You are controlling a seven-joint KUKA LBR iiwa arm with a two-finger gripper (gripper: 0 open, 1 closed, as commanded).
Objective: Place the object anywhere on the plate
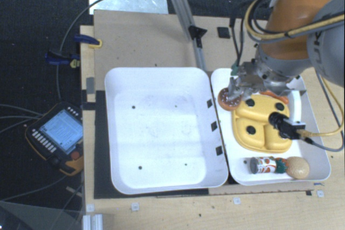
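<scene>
A yellow sectioned plate (259, 126) lies in the right bin (323, 169). Against the plate's upper-left edge rests a flat, round brown object (228, 100). My gripper (235, 90) hangs directly over this brown object, at or just above its top. The arm's wrist and orange band cover the bin's far side. A black connector (281, 123) with a yellow cable sits above the plate's right part.
A small bottle with a red label (264, 165) and a tan egg-shaped item (297, 167) lie at the right bin's near edge. An orange piece (276, 96) peeks out behind the plate. The left bin (116, 169) stands beside it. A metal pole (183, 8) rises behind.
</scene>
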